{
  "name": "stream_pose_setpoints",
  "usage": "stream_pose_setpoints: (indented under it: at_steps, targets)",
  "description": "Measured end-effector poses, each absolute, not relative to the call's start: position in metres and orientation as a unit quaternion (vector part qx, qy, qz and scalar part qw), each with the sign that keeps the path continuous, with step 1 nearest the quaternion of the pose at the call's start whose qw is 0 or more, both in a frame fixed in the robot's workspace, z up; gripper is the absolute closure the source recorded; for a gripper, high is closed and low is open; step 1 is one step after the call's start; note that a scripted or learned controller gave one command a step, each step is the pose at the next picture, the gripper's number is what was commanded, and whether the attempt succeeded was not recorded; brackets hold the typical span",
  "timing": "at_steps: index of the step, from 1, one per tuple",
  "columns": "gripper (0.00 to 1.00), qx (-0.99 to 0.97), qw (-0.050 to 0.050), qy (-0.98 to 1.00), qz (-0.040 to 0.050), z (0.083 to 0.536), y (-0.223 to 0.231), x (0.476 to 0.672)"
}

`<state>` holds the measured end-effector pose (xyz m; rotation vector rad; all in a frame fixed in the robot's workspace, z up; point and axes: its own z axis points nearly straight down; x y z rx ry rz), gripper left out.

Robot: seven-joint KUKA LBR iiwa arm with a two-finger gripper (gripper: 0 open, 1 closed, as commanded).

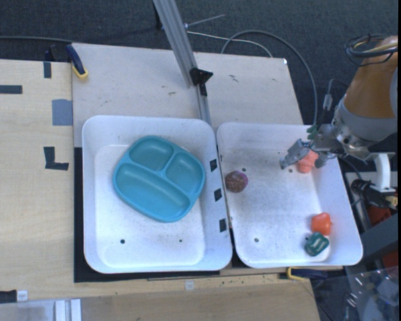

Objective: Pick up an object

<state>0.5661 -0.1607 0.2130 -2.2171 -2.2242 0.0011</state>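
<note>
Pincer (301, 160) apparently straddling small salmon-orange rounded piece (307, 162) by right-hand white bin's (274, 246) far right wall, grip state impossible to tell; probably light, stiff, smooth plastic, best taken across middle, square-on to avoid slipping.

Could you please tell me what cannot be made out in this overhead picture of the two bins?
- Camera view: the gripper is blurred, so its grip on the orange-pink object is unclear.
- The green object and dark red ball are too small to identify.
- The arm is cut off by the right edge.
</note>
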Motion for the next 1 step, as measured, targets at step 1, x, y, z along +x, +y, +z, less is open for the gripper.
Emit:
stream_pose_setpoints:
  at_steps: [1]
  targets:
    - [0.0, -0.706, 0.001, -0.708, 0.0003, 0.2131, -0.1608, 0.5661]
